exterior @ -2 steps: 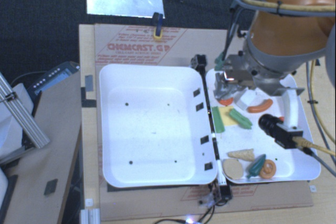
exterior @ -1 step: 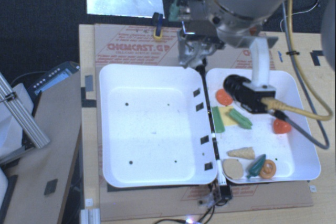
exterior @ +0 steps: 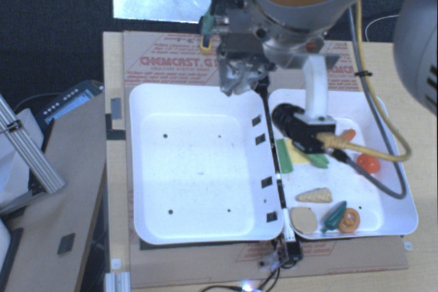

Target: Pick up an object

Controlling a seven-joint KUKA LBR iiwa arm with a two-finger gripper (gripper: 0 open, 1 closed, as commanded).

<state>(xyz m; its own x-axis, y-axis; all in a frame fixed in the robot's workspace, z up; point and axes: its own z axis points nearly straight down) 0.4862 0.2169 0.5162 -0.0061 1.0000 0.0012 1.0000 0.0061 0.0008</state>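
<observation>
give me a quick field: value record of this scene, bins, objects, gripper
left bin: shallow white bin, no objects seen in it
right bin: shallow white bin holding small items
objects: red round piece, tan triangular wedge, beige round disc, teal elongated piece, orange slice-shaped piece
gripper: gripper above the left bin's far right corner
grasp: cannot tell

Single fixed cam above bench (exterior: pixel 205 55), slanted down on both bins (exterior: pixel 198 167).

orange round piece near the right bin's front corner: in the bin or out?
In. The orange round piece lies on the right bin floor, inside the rim, beside a teal piece and a tan disc.
</observation>
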